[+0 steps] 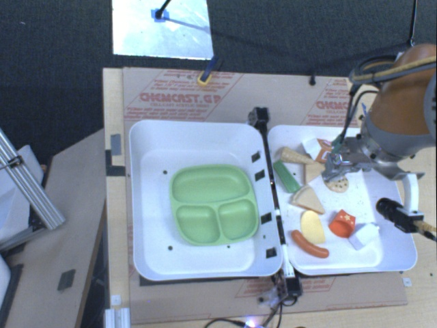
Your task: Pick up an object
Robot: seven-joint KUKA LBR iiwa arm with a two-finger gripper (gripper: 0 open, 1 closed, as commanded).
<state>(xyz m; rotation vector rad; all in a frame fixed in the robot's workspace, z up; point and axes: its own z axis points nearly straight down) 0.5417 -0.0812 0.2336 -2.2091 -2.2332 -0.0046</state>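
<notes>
Green divided plate [212, 203] (left bin [147, 183])

The bench [184, 91] carries two white bins: the left bin [147, 183] and, touching its right side, the right bin [396, 251], with printed cardboard under both.

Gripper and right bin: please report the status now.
Gripper low in right bin, over a round cookie; nothing seen held. Sausage, green stick, wedge loose nearby. Green tray in left bin.
</notes>
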